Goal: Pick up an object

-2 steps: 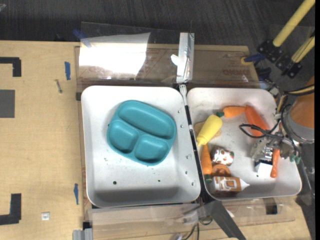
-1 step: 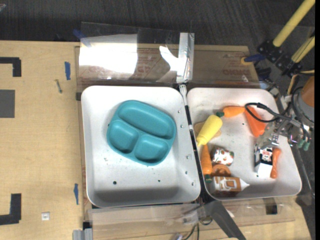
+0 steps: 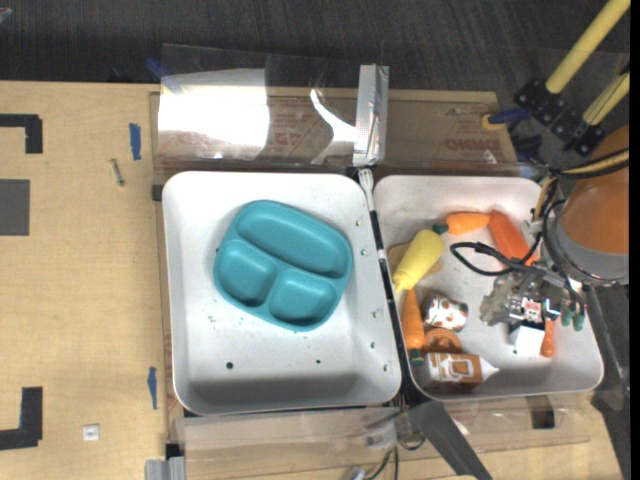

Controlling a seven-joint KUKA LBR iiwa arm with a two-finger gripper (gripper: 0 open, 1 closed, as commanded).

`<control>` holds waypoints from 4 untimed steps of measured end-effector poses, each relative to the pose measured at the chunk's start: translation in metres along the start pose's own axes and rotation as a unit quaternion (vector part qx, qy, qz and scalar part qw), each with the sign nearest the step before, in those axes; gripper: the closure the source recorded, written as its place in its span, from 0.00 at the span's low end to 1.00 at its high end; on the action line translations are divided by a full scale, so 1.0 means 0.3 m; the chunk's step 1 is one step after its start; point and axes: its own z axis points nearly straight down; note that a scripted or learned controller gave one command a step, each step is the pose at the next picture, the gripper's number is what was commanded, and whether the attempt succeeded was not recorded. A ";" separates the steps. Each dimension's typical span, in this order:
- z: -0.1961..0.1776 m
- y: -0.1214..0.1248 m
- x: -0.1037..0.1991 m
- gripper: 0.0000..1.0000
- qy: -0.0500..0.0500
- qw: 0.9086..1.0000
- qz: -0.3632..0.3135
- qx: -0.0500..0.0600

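The right bin [image 3: 590,368] holds several small items. A yellow squash-shaped piece [image 3: 418,258] lies at its left, with an orange carrot [image 3: 468,223] and a red-orange piece [image 3: 508,236] behind it. Along the left wall lies another orange carrot [image 3: 411,320], next to a small white and red can [image 3: 445,313]. A bottle with a brown label [image 3: 455,368] lies at the front. My gripper [image 3: 518,304] hangs low over the bin's right middle, just right of the can, with a small orange piece [image 3: 547,341] beside it. I see nothing between its tips.
The left bin [image 3: 190,268] holds a teal divided plate [image 3: 283,263]. The arm's orange band [image 3: 600,218] overhangs the right bin's right edge, and a black cable [image 3: 480,258] loops across the bin. Yellow rods [image 3: 590,33] stand at the back right.
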 end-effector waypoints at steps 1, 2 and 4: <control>-0.001 -0.002 -0.001 0.00 0.000 1.000 0.001 0.000; 0.244 -0.235 -0.042 0.00 -0.002 1.000 0.031 -0.003; 0.278 -0.266 -0.054 0.00 -0.003 1.000 -0.031 -0.005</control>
